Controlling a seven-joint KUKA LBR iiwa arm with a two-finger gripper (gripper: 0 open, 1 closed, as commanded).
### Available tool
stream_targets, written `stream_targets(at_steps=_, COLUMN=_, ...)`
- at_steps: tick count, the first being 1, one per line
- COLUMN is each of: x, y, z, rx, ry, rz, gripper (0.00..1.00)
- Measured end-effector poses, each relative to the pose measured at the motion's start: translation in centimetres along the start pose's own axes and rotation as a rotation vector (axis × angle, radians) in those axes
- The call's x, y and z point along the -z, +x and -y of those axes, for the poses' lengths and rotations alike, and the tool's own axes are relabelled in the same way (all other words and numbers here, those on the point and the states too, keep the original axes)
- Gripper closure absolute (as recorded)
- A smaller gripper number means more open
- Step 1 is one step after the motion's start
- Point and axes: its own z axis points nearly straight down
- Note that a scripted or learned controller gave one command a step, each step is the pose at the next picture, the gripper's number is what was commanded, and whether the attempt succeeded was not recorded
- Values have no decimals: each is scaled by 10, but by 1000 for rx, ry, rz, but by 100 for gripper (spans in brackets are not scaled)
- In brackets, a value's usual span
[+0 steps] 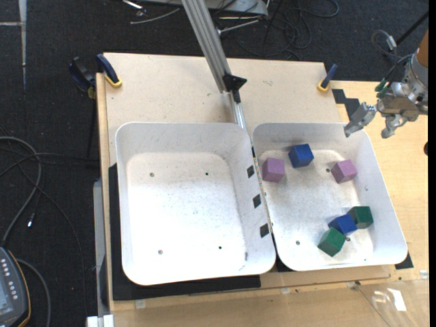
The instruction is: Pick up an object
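Note:
My gripper (373, 123) hangs at the right bin's (381, 182) far right corner, above the rim, its two fingers spread apart with nothing between them. Inside that bin lie two purple cubes (273, 169) (344, 171) and a blue cube (300, 155) toward the back. Near the front right corner a second blue cube (343, 224) sits between two green cubes (362, 216) (332, 241). The closest block to the gripper is the right purple cube, below and left of it.
The left bin (136, 182) sits beside the right one, sharing a raised middle edge. A slanted metal pole (208, 39) reaches down to the bins' back join. Clamps (109, 71) (328, 78) hold the board's far corners.

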Motion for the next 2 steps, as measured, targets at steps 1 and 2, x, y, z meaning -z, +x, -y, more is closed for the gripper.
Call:
stream_targets(at_steps=1, x=-102, y=33, z=-34, rx=2, ry=6, rz=-4, gripper=0)
stream_targets(at_steps=2, x=-198, y=79, z=-67, rx=3, ry=1, rz=-2, gripper=0)
